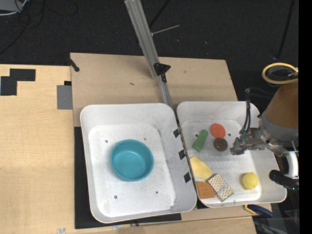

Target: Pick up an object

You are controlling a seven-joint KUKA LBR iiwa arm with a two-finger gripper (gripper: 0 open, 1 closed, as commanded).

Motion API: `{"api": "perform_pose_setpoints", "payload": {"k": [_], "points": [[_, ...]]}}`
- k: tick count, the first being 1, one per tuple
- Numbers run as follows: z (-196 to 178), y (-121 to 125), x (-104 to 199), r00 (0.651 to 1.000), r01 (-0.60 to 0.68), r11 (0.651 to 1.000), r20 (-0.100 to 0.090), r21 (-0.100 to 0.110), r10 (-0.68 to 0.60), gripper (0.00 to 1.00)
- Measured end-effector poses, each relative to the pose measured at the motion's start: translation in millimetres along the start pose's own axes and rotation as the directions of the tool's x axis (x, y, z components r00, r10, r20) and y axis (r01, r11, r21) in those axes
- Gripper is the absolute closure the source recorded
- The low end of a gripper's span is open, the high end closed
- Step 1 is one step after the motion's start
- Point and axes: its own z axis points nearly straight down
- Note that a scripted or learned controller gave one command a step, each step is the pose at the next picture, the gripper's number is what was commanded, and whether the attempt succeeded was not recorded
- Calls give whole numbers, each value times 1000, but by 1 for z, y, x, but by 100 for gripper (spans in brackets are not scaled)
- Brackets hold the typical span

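Observation:
The right bin [229, 112] holds a green block [199, 140], an orange-red round piece [217, 130], a dark brown round piece [220, 144], a pale yellow lump [200, 168], a patterned box [220, 186] beside an orange-brown flat piece [205, 190], and a yellow ball [249, 181]. My gripper [238, 148] hangs low over the right part of this bin, just right of the brown piece. I see nothing between its fingers.
The left bin [97, 123] holds a teal bowl [131, 160]. A slanted metal rail [146, 45] runs down to the gap between the bins. The arm's orange band [285, 106] fills the right edge above the bin.

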Motion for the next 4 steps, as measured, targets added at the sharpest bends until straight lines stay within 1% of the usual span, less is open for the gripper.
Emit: {"api": "perform_pose_setpoints", "payload": {"k": [1, 2, 3, 4], "points": [[-43, 1, -6, 1000, 0, 1000, 0, 0, 0, 100], [-76, 2, -6, 1000, 1, 1000, 0, 1, -1, 100], [-67, 8, 41, 1000, 4, 1000, -2, 4, -4, 100], [-75, 10, 97, 1000, 4, 1000, -2, 4, -4, 100]]}}
